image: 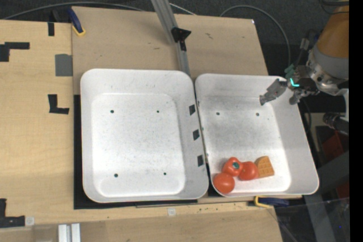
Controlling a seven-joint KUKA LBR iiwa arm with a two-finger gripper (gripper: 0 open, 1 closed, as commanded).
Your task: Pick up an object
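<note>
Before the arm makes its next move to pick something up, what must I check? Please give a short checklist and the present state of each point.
1. Objects to pick are in reach of view: red tomato-like pieces and an orange waffle-like piece lie in the right bin. Ok.
2. Gripper is above those objects: it is at the bin's far right edge, away from them. Not ok.
3. Fingers hold nothing: nothing seen between them. Ok.
4. Objects are separated: they touch each other in the near corner. Not ok.
5. Finger opening: cannot tell.

Two red tomato-like pieces [233, 173] lie touching each other at the near edge of the right bin [295, 139], one against the rim. Just beside them rests a small tan waffle-like block [264, 166].
</note>
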